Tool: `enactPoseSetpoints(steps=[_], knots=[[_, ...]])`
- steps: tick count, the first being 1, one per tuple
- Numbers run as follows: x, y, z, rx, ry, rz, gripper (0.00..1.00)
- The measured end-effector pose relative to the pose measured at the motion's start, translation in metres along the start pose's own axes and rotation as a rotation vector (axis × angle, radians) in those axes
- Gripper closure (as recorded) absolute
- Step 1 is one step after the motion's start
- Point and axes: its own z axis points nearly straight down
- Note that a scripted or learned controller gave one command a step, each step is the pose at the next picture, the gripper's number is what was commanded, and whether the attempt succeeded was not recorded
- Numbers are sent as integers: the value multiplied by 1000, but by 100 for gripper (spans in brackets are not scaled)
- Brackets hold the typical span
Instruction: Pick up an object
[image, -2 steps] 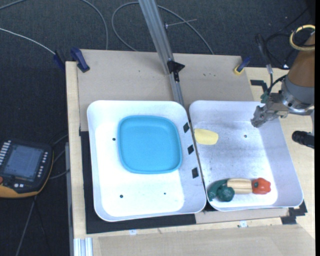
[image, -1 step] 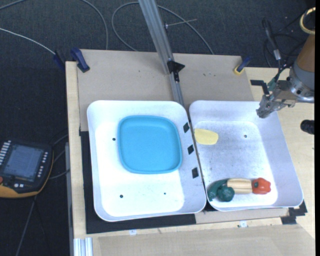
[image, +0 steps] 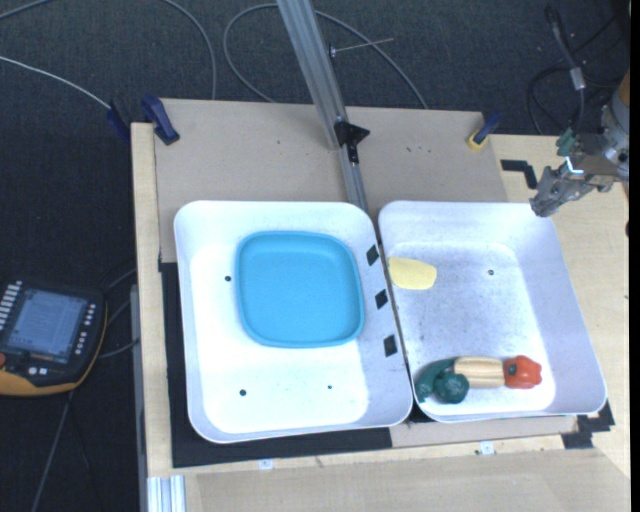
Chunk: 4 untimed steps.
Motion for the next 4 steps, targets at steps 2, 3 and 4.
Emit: enactPoseSetpoints(steps=[2,3,4], knots=[[114,4,7,5,3,-4,100],[173,9,8,5,3,-5,100],[231,9,12,6,3,-4,100]])
